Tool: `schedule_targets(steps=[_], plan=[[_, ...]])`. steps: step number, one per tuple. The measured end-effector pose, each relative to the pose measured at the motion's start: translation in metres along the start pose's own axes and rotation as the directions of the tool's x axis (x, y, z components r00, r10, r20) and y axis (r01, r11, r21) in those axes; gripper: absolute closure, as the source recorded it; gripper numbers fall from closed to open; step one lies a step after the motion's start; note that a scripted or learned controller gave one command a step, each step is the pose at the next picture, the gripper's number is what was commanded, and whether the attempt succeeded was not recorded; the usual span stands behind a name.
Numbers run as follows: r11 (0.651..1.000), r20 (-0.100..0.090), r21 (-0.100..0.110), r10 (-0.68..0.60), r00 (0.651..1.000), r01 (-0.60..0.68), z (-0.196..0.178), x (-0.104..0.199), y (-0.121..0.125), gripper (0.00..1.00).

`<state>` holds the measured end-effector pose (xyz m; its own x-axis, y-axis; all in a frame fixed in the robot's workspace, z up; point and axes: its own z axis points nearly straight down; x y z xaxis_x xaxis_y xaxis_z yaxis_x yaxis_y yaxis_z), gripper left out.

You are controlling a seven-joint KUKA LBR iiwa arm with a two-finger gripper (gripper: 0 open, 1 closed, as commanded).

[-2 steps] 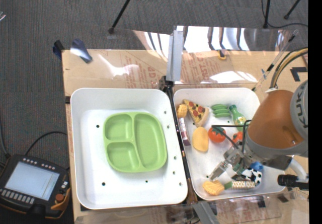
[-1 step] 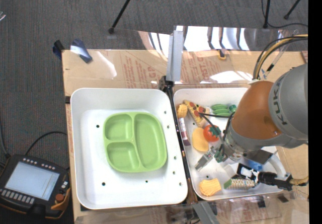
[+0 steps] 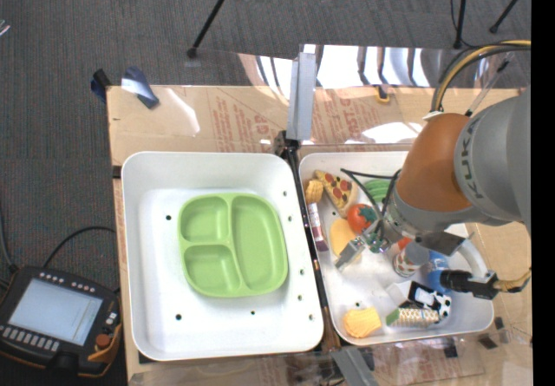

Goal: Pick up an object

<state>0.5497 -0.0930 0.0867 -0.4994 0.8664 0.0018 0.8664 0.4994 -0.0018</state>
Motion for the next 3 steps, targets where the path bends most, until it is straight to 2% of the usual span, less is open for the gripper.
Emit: schedule_targets(steps=[1,2,3], plan=[[0.987,0.002,-0.001,0.162,0.987,-0.162,-0.001,-0.046,0.058,0.0],[0.968,-0.001,0.002,0.251,0.968,-0.251,0.0,-0.032,0.06,0.0],[0.97,-0.001,0.005,0.244,0.97,-0.244,-0.009,-0.031,0.061,1.0]])
